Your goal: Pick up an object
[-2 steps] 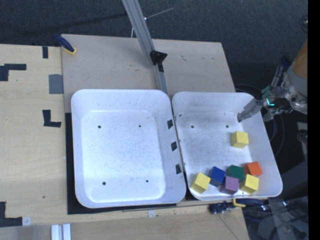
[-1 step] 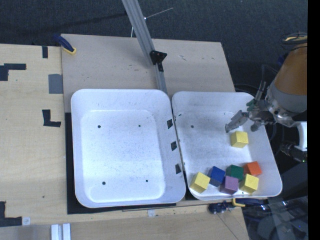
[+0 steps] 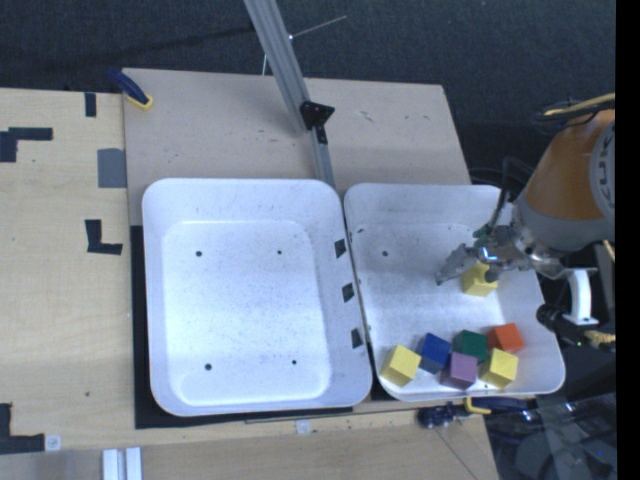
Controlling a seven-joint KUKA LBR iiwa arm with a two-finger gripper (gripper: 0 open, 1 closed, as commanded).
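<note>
My gripper [image 3: 468, 265] is over the right side of the right bin [image 3: 400, 218], reaching in from the right. A small yellow block [image 3: 480, 282] sits directly under and against it; whether the block is gripped is not clear. Along the bin's front edge lies a cluster of cubes: yellow [image 3: 401, 364], blue [image 3: 434, 350], green [image 3: 470, 344], purple [image 3: 462, 369], orange [image 3: 507, 337] and another yellow [image 3: 501, 368].
The left bin [image 3: 245, 288] stands beside the right one, their rims touching in the middle. A grey metal pole [image 3: 285, 58] slants down from the top to the bins' shared back corner. Wooden bench surface surrounds the bins.
</note>
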